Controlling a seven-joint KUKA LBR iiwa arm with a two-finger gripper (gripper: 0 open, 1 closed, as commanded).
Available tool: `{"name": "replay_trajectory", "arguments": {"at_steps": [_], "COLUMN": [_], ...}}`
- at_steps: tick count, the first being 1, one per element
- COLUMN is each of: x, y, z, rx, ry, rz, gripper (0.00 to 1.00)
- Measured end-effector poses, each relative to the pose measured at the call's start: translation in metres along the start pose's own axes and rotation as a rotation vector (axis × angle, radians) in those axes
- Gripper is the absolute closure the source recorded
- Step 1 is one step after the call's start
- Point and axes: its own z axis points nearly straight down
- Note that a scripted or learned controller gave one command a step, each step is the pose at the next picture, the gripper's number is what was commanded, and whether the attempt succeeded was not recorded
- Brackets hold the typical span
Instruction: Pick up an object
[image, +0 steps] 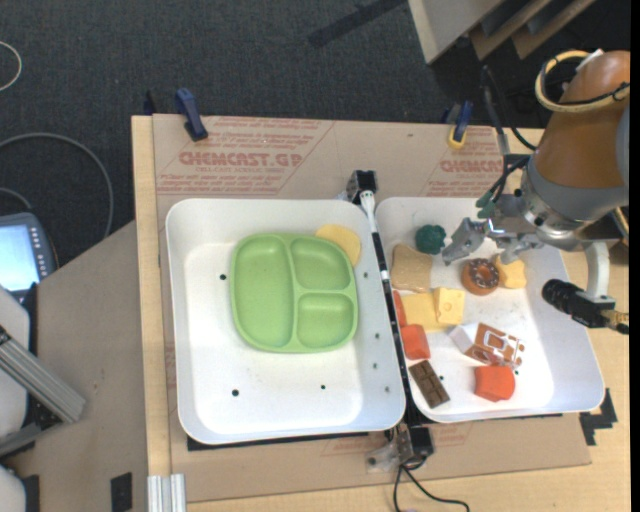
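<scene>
My gripper (490, 245) hangs over the upper part of the right bin (570, 345), reaching in from the right. Its grey fingers (464, 243) are spread apart, so it is open with nothing between them. Just below the fingertips a brown ring-shaped donut (482, 277) lies on the bin floor. A small yellow piece (514, 275) sits to its right. To the gripper's left is a dark green ball (430, 237), with a tan slice (408, 266) below it. Nearer the front lies a yellow cheese wedge (441, 306).
Also in the right bin are an orange-red block (415, 343), a chocolate bar (428, 383), a red block (494, 382) and a brown-and-white piece (497, 346). The left bin (200, 360) holds a green divided plate (295, 292) and a yellow disc (341, 240).
</scene>
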Motion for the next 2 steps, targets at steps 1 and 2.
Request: {"name": "replay_trajectory", "arguments": {"at_steps": [1,2], "x": [-0.033,-0.057], "y": [0.024,-0.040], "z": [0.127,0.090], "rx": [0.003,0.005], "ry": [-0.001,0.002], "rz": [0.001,0.004], "gripper": [0.00,0.00]}}
